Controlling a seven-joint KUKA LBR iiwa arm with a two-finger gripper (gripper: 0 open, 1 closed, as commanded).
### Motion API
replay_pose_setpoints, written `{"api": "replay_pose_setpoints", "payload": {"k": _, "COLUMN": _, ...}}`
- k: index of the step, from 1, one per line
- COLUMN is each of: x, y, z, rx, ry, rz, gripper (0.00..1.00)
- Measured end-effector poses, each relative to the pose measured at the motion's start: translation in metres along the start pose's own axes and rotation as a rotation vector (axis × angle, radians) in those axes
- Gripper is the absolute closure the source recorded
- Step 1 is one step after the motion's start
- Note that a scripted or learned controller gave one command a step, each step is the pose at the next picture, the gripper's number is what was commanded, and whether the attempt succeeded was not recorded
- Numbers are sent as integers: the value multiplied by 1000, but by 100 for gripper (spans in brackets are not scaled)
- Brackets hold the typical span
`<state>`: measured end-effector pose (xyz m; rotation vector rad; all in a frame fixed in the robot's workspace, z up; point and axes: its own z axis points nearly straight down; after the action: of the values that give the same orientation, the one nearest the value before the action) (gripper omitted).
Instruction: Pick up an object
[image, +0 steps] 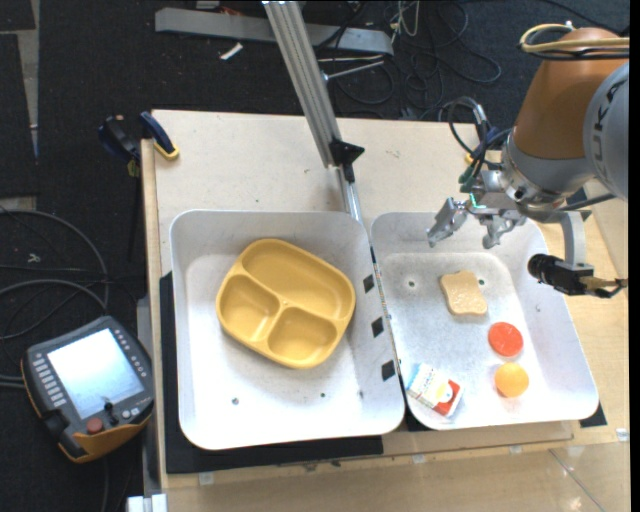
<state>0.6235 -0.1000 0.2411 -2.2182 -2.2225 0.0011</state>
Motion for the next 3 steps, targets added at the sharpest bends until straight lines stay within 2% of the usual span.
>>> {"api": "replay_pose_setpoints", "payload": {"k": 2, "x": -2, "y": -15, "z": 102, "rx": 4, "ry": -1, "rz": 2, "gripper": 0}}
{"api": "replay_pose_setpoints", "payload": {"k": 3, "x": -2, "y": -13, "z": 144, "rx": -6, "ry": -4, "rz": 2, "gripper": 0}}
